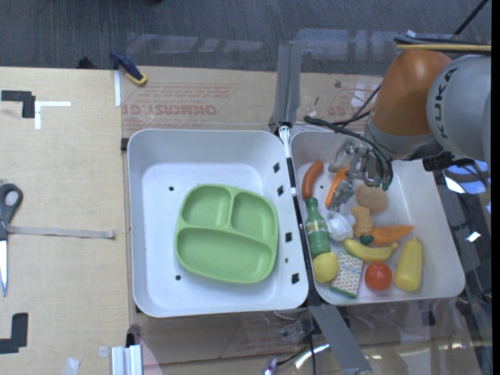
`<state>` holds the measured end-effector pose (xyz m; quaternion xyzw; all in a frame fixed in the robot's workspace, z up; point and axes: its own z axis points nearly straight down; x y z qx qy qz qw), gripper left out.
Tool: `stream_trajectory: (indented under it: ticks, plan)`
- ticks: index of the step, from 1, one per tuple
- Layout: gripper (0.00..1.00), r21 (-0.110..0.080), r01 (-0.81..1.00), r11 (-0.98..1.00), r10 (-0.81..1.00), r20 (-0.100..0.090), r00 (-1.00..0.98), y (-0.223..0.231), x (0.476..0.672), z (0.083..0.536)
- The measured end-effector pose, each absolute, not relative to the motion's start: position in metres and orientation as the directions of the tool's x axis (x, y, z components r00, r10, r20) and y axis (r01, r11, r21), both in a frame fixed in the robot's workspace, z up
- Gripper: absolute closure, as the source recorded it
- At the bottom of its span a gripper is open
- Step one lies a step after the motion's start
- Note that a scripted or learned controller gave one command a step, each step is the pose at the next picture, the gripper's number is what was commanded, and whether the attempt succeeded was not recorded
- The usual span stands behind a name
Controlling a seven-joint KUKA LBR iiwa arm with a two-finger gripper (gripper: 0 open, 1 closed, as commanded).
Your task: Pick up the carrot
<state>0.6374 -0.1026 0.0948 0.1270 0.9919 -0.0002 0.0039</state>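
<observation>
The right bin holds a pile of toy food. An orange carrot with a pointed tip lies near its middle, between a brown lump and a banana. A second slim orange piece lies slanted at the tip of my gripper, touching or just under it; I cannot tell whether it is held. The gripper hangs low over the bin's upper middle, reaching in from the right under the orange wrist band.
A red sausage-like piece, green bottle, lemon, tomato, yellow bottle and white lump crowd the right bin. The left bin holds a green divided plate. Scissors lie far left.
</observation>
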Motion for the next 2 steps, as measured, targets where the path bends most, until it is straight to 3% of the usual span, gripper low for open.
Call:
stream_trajectory:
  ticks: [1,2]
  plan:
    - [1.00,0.000,0.249,0.969,0.249,-0.014,-0.968,-0.102,0.639,0.106]
    - [1.00,0.001,0.396,0.918,0.396,-0.005,-0.918,-0.031,0.626,0.193]
